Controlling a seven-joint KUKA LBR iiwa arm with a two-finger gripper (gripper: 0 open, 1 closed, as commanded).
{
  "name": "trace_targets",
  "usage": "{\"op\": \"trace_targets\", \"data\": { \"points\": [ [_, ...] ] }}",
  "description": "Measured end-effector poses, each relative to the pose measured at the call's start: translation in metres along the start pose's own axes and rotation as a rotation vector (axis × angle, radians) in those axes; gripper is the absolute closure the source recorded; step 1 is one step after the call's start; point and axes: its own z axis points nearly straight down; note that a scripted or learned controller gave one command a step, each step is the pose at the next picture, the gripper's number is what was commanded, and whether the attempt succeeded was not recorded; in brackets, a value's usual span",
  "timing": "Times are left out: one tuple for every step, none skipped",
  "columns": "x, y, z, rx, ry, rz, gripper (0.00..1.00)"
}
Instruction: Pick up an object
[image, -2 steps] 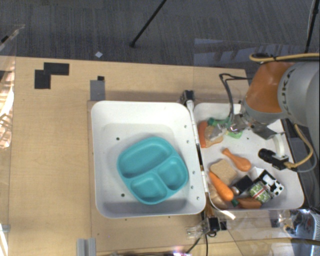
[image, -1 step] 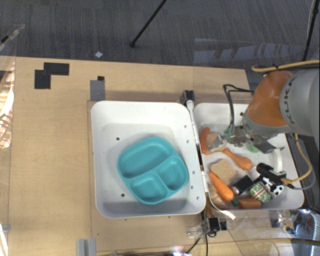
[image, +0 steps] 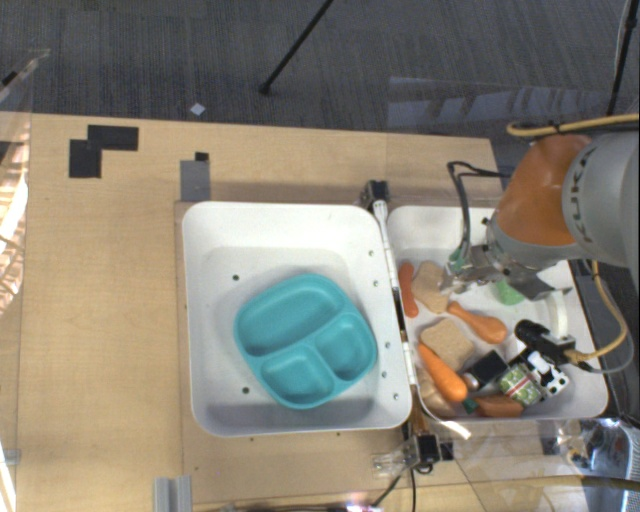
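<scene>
**Arm over right bin, hand low among toy food**

Hand (image: 462, 272) sits low in the right bin (image: 432, 228), near its upper middle, just above a tan bread slice (image: 432, 290); can't tell if the hand is open or closed, nothing seen between its parts. Grey arm (image: 600, 205) with orange band comes in from the right, covering the bin's upper right.

Nearest pickable thing: a drumstick-like orange piece (image: 478, 322), long axis slanting upper-left to lower-right, narrow end toward the hand, fat end lower right. It lies just below the hand, whether touching can't be told.

Crowded around: thin orange-red stick (image: 407, 288) along the left wall, lying near upright in view; second bread slice (image: 449, 342); carrot (image: 443, 372) slanting down-right; black block (image: 486, 369); small carton (image: 520, 384) with green label, writing too small to read; black-and-white cow-patterned item (image: 547, 375); green piece (image: 510, 293) half under the arm; reddish sausage (image: 499, 406) at the bottom wall.

Left bin (image: 210, 250) holds a teal divided plate (image: 305, 340), three sections, tilted diagonally. Bench (image: 100, 330) is tan, black tape marks upper left
</scene>
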Motion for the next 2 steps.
{"op": "trace_targets", "data": {
  "points": [
    [0.029,0.074,-0.09,0.025,0.001,0.176,1.0],
    [-0.003,0.008,-0.104,0.036,-0.003,0.39,1.0]
  ]
}}
